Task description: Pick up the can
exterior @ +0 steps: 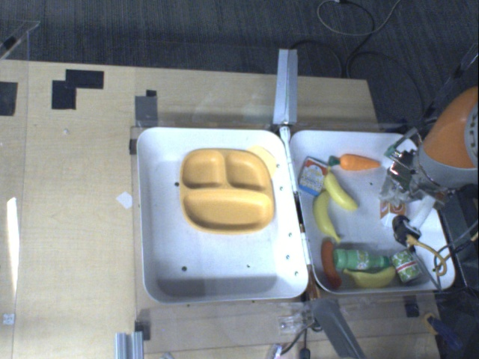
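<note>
the can (407,267) is seen lying in the near right corner of the right bin (374,136), just beside a green bottle (361,259), while the gripper (397,197) is hung above the bin's right side, its opening not discernible.

The arm (454,144) is cut off at the right edge, its claw (397,193) blurred.

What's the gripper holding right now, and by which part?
Cannot tell. The gripper sits over the right white bin, apart from the small green-labelled can; nothing visibly held.
</note>
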### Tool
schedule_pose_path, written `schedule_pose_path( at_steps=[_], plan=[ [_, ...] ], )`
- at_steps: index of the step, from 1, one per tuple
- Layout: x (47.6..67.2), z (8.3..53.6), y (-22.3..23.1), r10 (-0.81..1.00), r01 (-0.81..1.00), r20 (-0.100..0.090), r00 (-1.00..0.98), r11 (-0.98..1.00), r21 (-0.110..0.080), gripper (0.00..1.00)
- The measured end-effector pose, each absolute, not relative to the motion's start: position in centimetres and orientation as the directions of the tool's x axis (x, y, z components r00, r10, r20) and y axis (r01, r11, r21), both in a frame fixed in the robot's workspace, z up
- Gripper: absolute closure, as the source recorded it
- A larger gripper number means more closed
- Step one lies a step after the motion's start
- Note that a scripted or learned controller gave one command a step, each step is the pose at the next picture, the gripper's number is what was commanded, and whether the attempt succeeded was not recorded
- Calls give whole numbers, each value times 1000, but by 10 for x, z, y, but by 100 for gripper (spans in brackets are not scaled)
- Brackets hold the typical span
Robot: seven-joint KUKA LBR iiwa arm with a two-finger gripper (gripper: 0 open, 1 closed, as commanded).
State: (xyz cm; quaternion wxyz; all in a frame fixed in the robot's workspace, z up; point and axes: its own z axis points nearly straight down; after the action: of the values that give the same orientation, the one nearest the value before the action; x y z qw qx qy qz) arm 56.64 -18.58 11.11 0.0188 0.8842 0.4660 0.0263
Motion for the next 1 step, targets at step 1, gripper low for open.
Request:
schedule_pose_path(
  at_steps=[1],
  plan=[
    [514,112,-181,655,652,45,755,-756,64,100]
  ],
)
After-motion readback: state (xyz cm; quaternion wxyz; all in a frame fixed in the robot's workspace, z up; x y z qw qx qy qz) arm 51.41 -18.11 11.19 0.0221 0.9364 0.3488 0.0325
